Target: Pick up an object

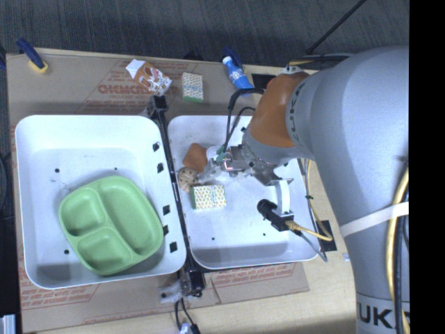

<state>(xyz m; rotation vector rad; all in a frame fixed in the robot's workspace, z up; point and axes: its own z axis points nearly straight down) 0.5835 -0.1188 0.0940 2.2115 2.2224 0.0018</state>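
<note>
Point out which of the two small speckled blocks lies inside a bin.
The speckled block in the right bin, beside the brown object near the tool. The other speckled block sits outside, on the cardboard behind the bins.

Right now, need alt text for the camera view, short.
A grey robot arm reaches from the right into the right bin, above a patterned sponge and a brown object. The left bin holds a green divided plate.
</note>
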